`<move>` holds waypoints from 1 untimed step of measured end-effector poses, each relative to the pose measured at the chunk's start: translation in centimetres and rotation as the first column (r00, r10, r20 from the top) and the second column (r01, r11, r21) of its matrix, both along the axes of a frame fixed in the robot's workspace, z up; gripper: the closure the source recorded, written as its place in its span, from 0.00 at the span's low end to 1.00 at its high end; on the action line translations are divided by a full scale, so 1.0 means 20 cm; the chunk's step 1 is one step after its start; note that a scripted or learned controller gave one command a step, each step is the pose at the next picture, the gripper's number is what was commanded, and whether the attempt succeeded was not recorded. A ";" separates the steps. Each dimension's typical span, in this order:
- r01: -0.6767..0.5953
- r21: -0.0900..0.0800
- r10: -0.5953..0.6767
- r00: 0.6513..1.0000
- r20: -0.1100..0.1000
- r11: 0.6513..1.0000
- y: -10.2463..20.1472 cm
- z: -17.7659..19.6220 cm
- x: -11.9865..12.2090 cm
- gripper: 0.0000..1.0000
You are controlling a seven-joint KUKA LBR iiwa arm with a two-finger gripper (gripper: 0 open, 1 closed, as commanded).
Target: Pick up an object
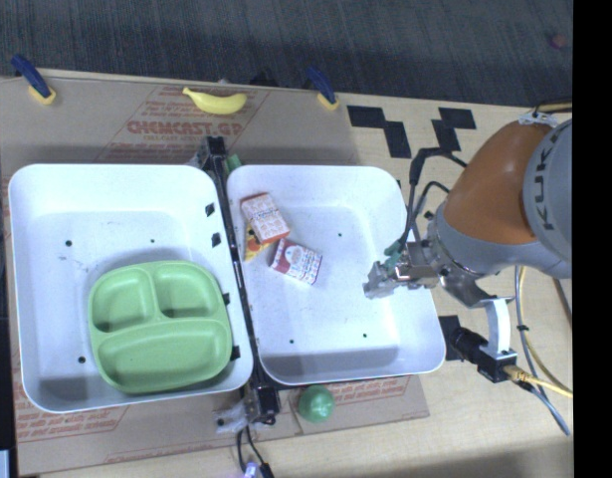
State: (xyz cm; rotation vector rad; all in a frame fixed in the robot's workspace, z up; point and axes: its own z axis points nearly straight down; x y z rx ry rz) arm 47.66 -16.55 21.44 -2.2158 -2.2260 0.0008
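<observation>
In the right bin (380, 352) lie two small printed packets: an orange-red one (264, 216) near the dividing wall and a red-and-white one (296, 262) just below it, with a bit of yellow (252, 242) beside them. My gripper (382, 281) hangs over the right side of this bin, well to the right of the packets. Nothing shows between its fingers.
The left bin (47, 202) holds a green sectioned tray (161, 325). A yellow banana (216, 99) rests on the cardboard behind the bins, and a green ball (314, 402) sits in front of the right bin. Blue clamps (33, 78) pin the cardboard's far edge.
</observation>
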 end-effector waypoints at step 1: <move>-0.003 0.000 0.003 1.000 0.000 1.000 0.09 -0.09 0.00 1.00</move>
